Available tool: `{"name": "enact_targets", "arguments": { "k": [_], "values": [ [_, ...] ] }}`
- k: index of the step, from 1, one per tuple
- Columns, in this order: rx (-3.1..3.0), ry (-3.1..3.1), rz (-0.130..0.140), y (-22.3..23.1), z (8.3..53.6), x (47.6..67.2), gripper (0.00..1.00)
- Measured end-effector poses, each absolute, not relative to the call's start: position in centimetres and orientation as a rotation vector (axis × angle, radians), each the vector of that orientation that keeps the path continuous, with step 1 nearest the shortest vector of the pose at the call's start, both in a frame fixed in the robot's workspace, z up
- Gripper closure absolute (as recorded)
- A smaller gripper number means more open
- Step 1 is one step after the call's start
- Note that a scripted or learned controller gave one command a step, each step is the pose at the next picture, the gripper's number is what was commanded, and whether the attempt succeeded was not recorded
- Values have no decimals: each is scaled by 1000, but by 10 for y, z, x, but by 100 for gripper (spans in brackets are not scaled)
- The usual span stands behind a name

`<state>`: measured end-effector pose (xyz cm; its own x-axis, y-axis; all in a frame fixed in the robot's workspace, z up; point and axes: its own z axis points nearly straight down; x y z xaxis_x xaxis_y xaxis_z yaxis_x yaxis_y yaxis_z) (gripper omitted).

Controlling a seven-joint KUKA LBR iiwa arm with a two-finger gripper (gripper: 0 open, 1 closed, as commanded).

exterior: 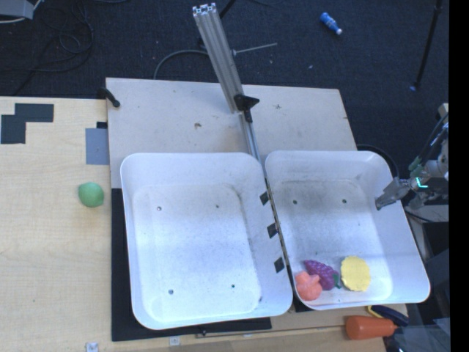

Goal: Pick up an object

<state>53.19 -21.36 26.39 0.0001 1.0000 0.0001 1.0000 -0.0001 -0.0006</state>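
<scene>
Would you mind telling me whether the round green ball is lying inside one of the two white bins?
No, the round green ball rests on the wooden bench, left of the left white bin.

A: Floor?
B: Dark carpet at far side, black cables far left, small blue thing far right.
A: Bench?
B: Pale board in middle, light wood top on left w/ dark patches.
</scene>
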Motion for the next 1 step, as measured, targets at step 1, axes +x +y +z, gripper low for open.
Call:
{"name": "enact_targets", "arguments": {
  "k": [1],
  "values": [
    [-2221, -2221, 1, -214, 264, 532, 0]
  ]
}}
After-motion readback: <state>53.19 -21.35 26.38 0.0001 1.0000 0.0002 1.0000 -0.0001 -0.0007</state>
